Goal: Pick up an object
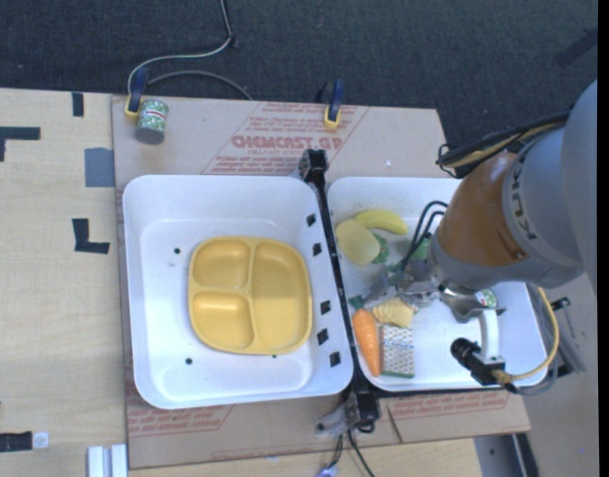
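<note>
The left bin (145,296) holds a yellow divided plate (250,294) at its centre. In the right bin (528,351), a carrot (366,339) lies along the left wall, long axis parallel to it. The gripper (408,291) sits just right of the carrot; its state cannot be determined.

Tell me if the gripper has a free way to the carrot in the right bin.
Probably yes: the carrot lies uncovered at the bin's left wall, beside the gripper, though a yellow piece crowds it.
</note>
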### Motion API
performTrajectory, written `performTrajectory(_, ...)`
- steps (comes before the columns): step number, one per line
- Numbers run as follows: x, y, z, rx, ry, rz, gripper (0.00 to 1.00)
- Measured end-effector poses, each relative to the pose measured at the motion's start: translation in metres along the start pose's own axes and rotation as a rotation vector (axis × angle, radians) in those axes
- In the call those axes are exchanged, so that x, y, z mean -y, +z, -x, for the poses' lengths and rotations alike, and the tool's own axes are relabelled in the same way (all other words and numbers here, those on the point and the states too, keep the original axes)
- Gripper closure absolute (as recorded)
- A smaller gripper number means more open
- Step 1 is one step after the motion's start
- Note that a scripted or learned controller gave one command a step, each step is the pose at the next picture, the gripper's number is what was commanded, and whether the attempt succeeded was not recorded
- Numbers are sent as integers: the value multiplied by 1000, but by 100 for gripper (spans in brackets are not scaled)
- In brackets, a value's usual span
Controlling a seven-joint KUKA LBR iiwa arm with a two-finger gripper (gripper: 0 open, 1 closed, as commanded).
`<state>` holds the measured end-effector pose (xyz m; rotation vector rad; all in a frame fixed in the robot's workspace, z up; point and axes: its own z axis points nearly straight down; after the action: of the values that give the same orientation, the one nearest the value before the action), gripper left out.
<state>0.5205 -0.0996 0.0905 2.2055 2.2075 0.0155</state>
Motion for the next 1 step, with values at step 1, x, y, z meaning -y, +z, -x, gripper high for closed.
performTrajectory(1,-65,2,-2,-1,2,-11,0)
